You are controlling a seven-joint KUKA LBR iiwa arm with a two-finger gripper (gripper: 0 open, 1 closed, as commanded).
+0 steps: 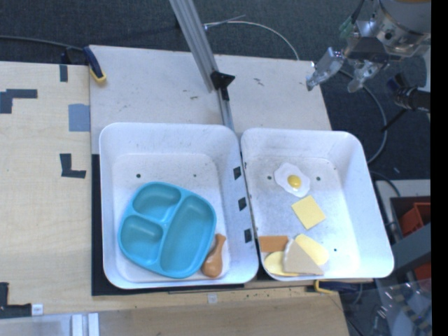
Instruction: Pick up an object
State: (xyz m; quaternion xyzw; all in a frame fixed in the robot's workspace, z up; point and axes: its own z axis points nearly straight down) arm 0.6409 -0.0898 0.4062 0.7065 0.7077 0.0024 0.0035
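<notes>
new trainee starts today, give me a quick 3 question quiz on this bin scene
1. True or false: the gripper hangs above the bench beyond the far rim of the right bin.
2. Which bin holds the blue divided plate? A) left bin B) right bin
3. Fill in: the brown drumstick lies in the left bin against the plate's ____ edge (left or right in the view).

Key
1. True; it is above no bin.
2. A. The right bin holds the fried egg, the yellow cheese square and other toy food.
3. Right.
</notes>
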